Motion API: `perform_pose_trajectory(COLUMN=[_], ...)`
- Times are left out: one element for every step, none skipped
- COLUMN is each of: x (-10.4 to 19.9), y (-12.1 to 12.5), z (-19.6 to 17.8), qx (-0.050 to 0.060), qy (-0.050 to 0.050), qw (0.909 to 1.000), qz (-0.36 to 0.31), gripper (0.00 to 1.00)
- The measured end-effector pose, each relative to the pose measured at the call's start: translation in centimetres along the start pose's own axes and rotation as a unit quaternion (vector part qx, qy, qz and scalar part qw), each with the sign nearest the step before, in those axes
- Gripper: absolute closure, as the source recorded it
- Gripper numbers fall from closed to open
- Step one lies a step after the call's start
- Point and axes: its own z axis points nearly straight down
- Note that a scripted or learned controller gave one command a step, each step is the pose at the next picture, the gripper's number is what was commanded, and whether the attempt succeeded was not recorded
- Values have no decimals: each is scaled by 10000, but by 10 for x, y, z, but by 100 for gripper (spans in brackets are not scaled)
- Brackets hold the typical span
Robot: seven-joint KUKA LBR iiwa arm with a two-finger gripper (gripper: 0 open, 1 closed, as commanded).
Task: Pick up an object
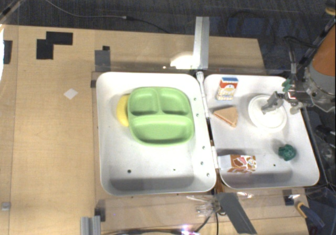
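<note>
Counter (58, 139): light wood, carries two shallow white bins side by side.

Left bin (152, 176): holds a green divided tray (159, 114), three compartments, two small ones toward the far side and one wide one nearer the camera. Its long axis runs roughly left-right, slightly tilted. A yellow object (122, 111) pokes out from under the tray's left edge; most of it is hidden, so its shape is hard to name.

Right bin (262, 175): five loose things. White round dish (264, 114) in the far-right part. Flat red-brown-and-white packet (242, 162) lies near the front wall, long axis left-right. Tan wedge (227, 116), like a slice of sandwich or bread, sits left of the dish with its point aimed to the left. Small white carton with red and blue print (228, 88) is near the far wall, just beyond the wedge. Small dark green lump (286, 152) sits near the right wall, well apart from the packet.

Arm enters from the right, cut off by the frame edge. Gripper (274, 102) hangs over the white dish's far-right rim. Fingers are small and blurred against the dish; cannot tell if they are apart or together, or touching the dish. Nothing visibly between them.
</note>
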Motion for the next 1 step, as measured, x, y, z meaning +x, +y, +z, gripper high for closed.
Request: perform_pose_trajectory(x=[18], y=[100], z=[67], qx=[-7], qy=[-5], qw=[9969], qz=[-792], gripper=[0])
